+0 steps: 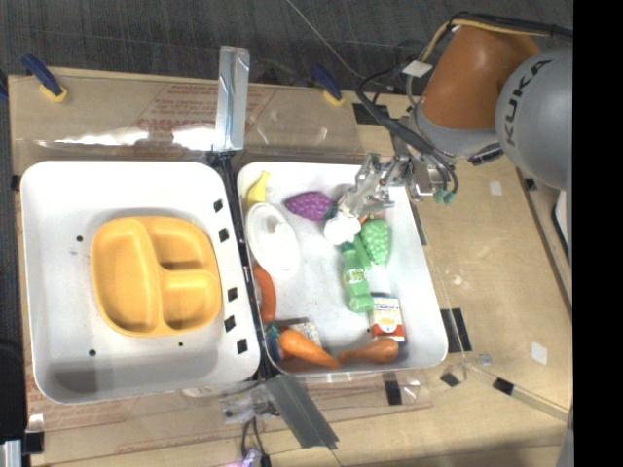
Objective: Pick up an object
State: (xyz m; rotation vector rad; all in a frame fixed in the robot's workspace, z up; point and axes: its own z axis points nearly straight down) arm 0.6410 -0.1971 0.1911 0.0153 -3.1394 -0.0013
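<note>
I see the metal jaws [358, 200], grip state unclear, touching a small white round object [340, 228] at their seven o'clock.

Yellow three-compartment plastic tray [156, 272] in left white bin [44, 290]. Right white bin [428, 309] holds rest: yellow banana [256, 187] at far left corner, white cup [272, 238] just before it, purple grape bunch [309, 204] right of banana. Green bottle [356, 282] mid-right; orange carrot [304, 350] along near wall. Two-finger gripper [362, 195] over far right part, beside grapes.
</note>
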